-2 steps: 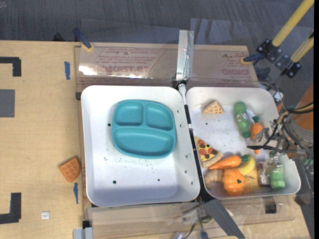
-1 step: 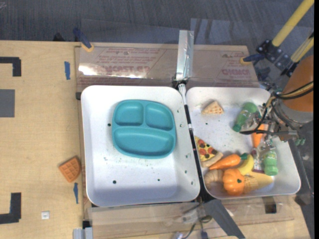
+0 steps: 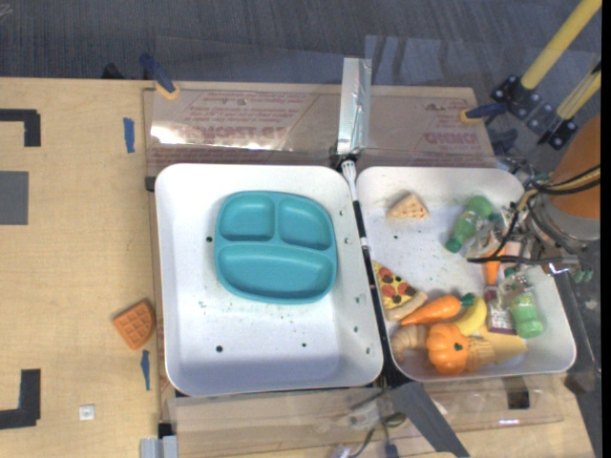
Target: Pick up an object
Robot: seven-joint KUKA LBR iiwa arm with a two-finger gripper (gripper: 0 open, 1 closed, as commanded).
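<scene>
Cables and small fittings clutter the gripper (image 3: 511, 256), so whether it stands wide, narrow or holding anything cannot be told. It hangs low over the 3 o'clock side of the right bin (image 3: 434, 246), amid the toys there. The arm (image 3: 578, 184) comes in from 3 o'clock, cut off by the picture's edge, with just its orange band and part of a grey ring visible. Two white bins lie side by side; the left bin (image 3: 191, 294) bears one teal divided plate (image 3: 277, 244) with three hollows, set toward 12 o'clock of the bin's middle. The right bin bears a crowd of toy foods: one wedge of bread or cheese (image 3: 409, 207) near its 12 o'clock rim, one green bottle (image 3: 470, 222) at 9 o'clock from the gripper, one pizza slice (image 3: 394, 286) by the 9 o'clock wall, one carrot (image 3: 434, 309), one small pumpkin (image 3: 447, 346), and a second green piece (image 3: 527, 316) at 6 o'clock from the gripper. Other pieces between them are too jumbled to name. On the bench at 9 o'clock of the left bin lies one waffle (image 3: 134, 323), well apart from the bins.
</scene>
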